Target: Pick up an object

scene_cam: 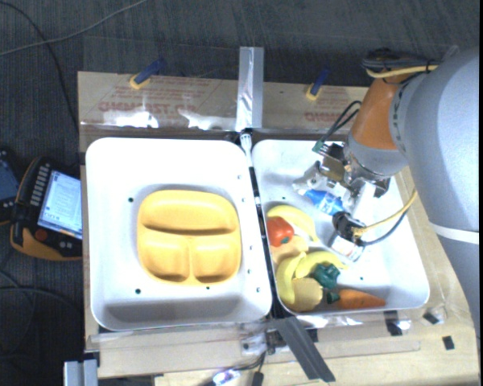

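Gripper (pixel 338 199) hangs low in the right bin (pixel 402 292) over something blue (pixel 326 202); can't tell its state. Right bin pile: 1 red tomato (pixel 279 231), 1 carrot (pixel 361 299), some yellow fruit (pixel 298 284). Left bin (pixel 113 215) has 1 yellow tray (pixel 189 236).

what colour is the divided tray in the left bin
Yellow. The divided tray lies flat in the left bin, seen clearly in the camera view.

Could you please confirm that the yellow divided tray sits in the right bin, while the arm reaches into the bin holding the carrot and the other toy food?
Not quite: the camera view shows the yellow divided tray in the left bin, not the right one. The rest holds: the arm reaches into the right bin, which holds the carrot and other toy food.
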